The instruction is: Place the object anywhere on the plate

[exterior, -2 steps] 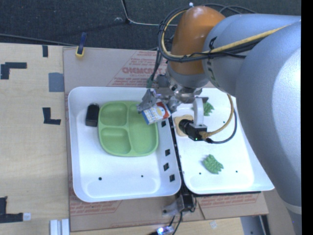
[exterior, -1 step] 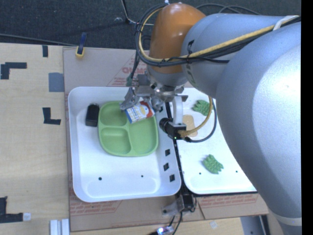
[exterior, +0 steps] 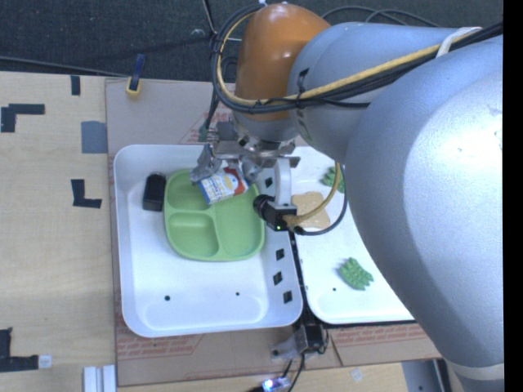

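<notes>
The grey arm fills the right of the camera view, its orange band sitting above the wrist, cables looped around it. Below the wrist the gripper hangs over the upper edge of the green plate. A small carton — white and blue with a red patch — shows right at the fingertips, tilted, over the plate's upper compartment. It seems to sit between the fingers, which look closed against it, though whether its base touches the plate cannot be told from this angle.

The plate, divided into compartments, lies below and just left of the gripper in the left bin. Just left of the plate, touching or nearly touching its rim, is a small black block. Farther below the gripper, the bin floor shows two dark dots.

To the gripper's right, in the right bin, a tan, flat piece lies close beside the wrist hardware, and a green leafy toy sits lower down, well apart from the tool. Another green bit peeks out by the arm's edge.

Beyond the bins, above and left of the gripper, a yellow-and-blue clamp stands at the cardboard's edge — with the wooden bench spreading left.
</notes>
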`<state>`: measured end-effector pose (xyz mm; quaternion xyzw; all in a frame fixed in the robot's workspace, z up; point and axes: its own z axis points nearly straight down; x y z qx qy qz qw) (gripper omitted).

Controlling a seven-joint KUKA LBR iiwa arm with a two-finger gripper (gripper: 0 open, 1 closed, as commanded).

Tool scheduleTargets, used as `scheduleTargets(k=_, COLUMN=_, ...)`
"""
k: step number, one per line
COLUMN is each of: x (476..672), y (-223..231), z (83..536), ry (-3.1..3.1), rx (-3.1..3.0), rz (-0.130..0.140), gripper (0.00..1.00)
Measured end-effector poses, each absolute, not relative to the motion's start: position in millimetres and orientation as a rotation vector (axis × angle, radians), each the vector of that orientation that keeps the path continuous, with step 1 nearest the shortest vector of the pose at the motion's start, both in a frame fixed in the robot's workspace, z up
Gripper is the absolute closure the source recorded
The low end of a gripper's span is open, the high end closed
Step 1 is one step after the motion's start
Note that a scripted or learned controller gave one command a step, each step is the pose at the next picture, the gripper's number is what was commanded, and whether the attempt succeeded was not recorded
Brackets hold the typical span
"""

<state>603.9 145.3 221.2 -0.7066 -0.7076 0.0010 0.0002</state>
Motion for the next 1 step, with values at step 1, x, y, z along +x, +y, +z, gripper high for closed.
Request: scheduleTargets(k=1, x=603.6, y=145.4, z=221.2, ry=-2.223, rx=-2.219, rz=0.004, gripper=0.00)
